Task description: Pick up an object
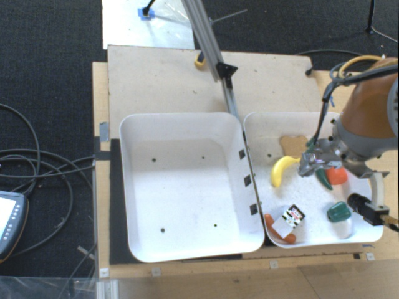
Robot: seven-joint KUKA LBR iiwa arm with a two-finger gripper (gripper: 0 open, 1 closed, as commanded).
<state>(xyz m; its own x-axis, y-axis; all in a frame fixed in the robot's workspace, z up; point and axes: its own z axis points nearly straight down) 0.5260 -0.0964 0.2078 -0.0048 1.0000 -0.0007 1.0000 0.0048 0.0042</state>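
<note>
My gripper (310, 164) hangs low over the right bin (262, 129), between a yellow banana (282, 169) to its left and a red-orange and green piece (330, 177) just to its right. A tan flat piece (292, 145) lies behind the banana. Nothing shows between the fingers from this angle. Nearer the front lie a dark green object (338, 212), a small black-and-white patterned box (293, 215) and an orange piece (269, 220) by the divider.
The left bin (134, 167) sits beside the right one, sharing a middle wall. A grey slanted pole (209, 36) crosses above the bench from the top. Cables and a tablet (9, 220) lie on the floor to the left.
</note>
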